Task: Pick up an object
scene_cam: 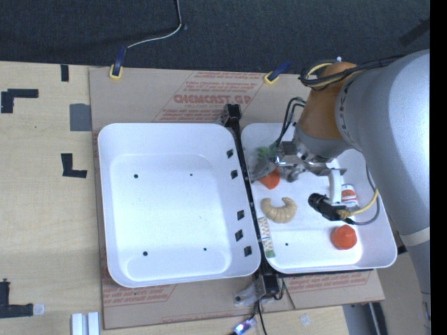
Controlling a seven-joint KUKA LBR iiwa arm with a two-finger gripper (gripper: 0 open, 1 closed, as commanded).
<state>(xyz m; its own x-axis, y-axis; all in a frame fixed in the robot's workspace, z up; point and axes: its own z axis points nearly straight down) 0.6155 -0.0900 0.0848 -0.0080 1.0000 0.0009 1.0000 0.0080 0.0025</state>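
Your gripper (269, 167) sits low over the right bin (377, 257), fingers parted narrowly around nothing; the small orange carrot-like piece (271, 181) lies just below the fingertips. Expect it to be light, smooth and prone to roll. Grip across its middle.
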